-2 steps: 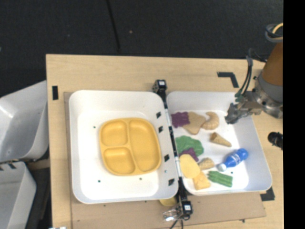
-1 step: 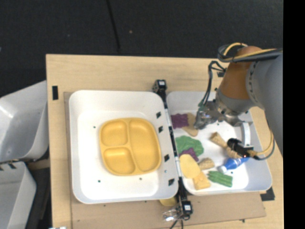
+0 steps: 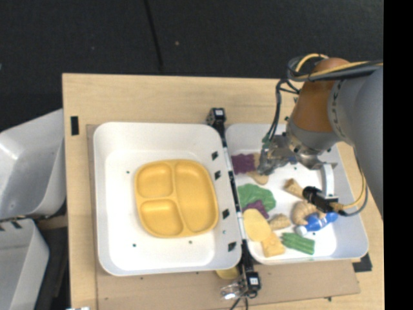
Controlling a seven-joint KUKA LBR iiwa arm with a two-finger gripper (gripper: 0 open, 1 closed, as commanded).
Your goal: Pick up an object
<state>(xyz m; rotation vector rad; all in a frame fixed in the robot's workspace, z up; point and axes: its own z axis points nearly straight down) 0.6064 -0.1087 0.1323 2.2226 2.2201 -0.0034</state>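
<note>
Hovering claw (image 3: 266, 166) over tan piece (image 3: 261, 178)

Plain yellow divided plate (image 3: 175, 196) in white left bin (image 3: 116, 237).

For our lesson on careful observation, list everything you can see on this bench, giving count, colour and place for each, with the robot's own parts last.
Bench: one, pale wood, under both bins.
Bins: two, white, side by side; left bin, right bin.
Divided plate: one, yellow, three compartments, in the left bin.
Purple piece: one, upper left of the right bin.
Green leafy piece: one, right bin, below the purple piece.
Yellow slab: one, right bin's lower left.
Green ridged piece: one, beside the slab.
Blue piece: one, right bin.
Tan pieces: several small, right bin.
Arm: one, grey with orange band.
Gripper: one, dark, low over the right bin's upper left.
</note>
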